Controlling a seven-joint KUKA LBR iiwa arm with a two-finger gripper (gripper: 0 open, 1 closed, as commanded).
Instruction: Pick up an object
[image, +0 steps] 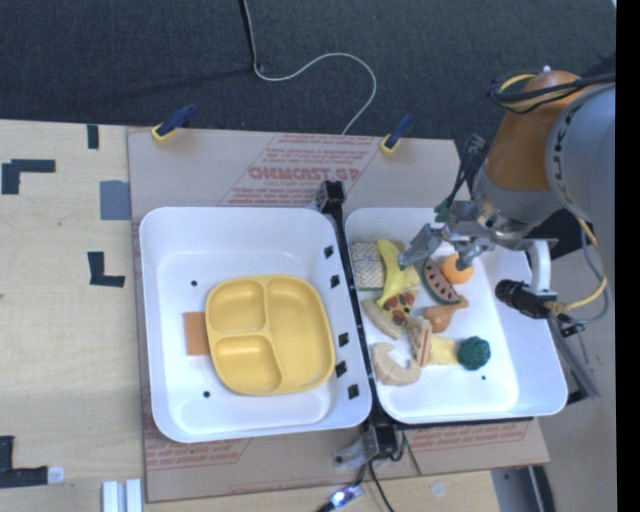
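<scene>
One fixed camera overhead looks slantwise down on both bins (160, 300).

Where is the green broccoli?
The broccoli sits in the right bin, toward its lower right, beside the sandwich piece.

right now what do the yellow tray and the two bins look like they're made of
Yellow tray: probably moulded plastic, matte, one even colour with rounded compartment walls. Bins: likely thin formed plastic, smooth white with a slight sheen and rounded rims.

Wooden bench (60, 330), cardboard sheet (290, 175), two white bins (165, 300) side by side
</scene>
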